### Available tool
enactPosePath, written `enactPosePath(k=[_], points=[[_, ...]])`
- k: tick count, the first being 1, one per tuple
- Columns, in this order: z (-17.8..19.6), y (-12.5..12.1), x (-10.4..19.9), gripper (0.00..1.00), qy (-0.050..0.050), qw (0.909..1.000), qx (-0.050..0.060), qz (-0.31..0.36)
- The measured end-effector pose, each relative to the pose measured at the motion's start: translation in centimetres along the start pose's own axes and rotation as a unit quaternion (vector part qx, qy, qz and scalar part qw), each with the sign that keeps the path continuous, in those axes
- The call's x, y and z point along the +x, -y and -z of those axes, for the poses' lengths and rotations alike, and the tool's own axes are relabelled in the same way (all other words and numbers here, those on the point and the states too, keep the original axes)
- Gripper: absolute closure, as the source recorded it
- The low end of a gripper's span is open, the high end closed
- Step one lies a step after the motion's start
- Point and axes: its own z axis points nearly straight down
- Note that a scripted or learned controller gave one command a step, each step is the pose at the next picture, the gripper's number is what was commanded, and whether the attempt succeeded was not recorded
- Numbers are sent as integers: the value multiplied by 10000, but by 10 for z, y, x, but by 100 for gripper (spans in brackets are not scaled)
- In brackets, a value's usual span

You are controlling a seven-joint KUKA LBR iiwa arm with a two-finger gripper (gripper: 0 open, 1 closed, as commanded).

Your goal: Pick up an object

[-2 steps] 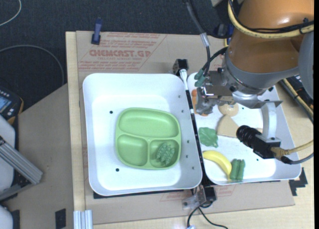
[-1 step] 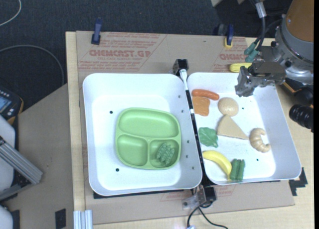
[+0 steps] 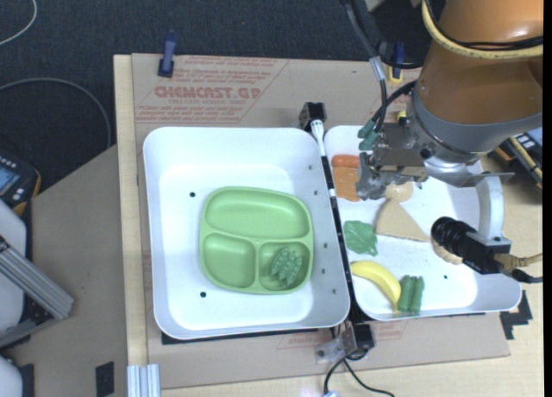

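**Orange block by the bin wall: a cramped pick**

White left bin point(image 3: 164, 214), smooth and shallow, holds a glossy green divided plate point(image 3: 255, 238). A knobbly green piece point(image 3: 285, 266) lies in the plate's lower right compartment, well apart from the arm.

In the right bin point(image 3: 457, 300), the orange block point(image 3: 345, 176) sits against the wall nearest the divider, matte and squarish. It is the likeliest target, since the jaws hang just beside it. Their dark metal head hides the tips, so I cannot tell whether they are open or closed, and nothing is seen gripped.

The risk, as I judge it, is the wall. A descent slightly off could land on the rim, or push the block along it instead of closing around it.

Below the block lie a crinkled green leaf point(image 3: 360, 236), a smooth curved banana point(image 3: 377, 280) and a ridged green pod point(image 3: 410, 293). A pale flat wedge point(image 3: 401, 219) lies near the jaws and could get nudged. The grey arm point(image 3: 483, 85) with its orange band shadows the bin's far end.
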Motion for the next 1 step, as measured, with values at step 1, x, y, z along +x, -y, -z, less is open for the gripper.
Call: enactPosePath(k=[1], points=[[54, -1, -20, 100, 0, 10000, -78, -26]])
